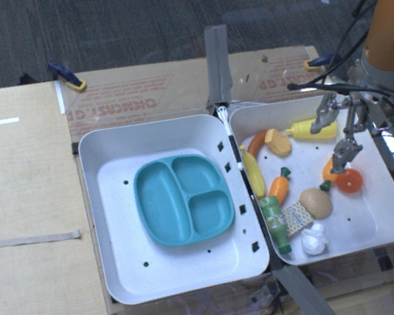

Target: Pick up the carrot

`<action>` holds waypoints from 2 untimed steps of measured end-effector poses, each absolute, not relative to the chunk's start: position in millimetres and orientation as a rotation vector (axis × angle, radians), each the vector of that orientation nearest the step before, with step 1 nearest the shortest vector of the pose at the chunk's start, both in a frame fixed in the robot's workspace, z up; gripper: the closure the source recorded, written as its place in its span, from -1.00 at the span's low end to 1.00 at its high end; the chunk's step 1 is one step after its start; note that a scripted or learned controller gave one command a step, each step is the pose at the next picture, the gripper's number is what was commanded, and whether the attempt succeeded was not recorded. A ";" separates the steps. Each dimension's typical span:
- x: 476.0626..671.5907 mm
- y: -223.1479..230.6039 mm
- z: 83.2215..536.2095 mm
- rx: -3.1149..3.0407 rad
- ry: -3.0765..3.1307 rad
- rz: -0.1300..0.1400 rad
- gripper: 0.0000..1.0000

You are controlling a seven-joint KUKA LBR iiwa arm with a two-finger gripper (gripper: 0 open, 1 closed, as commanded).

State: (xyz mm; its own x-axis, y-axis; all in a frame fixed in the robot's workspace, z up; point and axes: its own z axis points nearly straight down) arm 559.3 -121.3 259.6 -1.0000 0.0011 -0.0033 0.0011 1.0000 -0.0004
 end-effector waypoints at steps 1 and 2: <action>591.2 -91.5 93.2 0.114 3.135 -0.001 -1.00; 578.6 -95.3 92.2 0.633 3.075 0.000 -1.00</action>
State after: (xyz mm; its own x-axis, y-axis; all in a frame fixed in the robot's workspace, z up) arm 578.6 -95.3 92.2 -0.9187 0.3951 -0.0018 0.3951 0.9187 0.0003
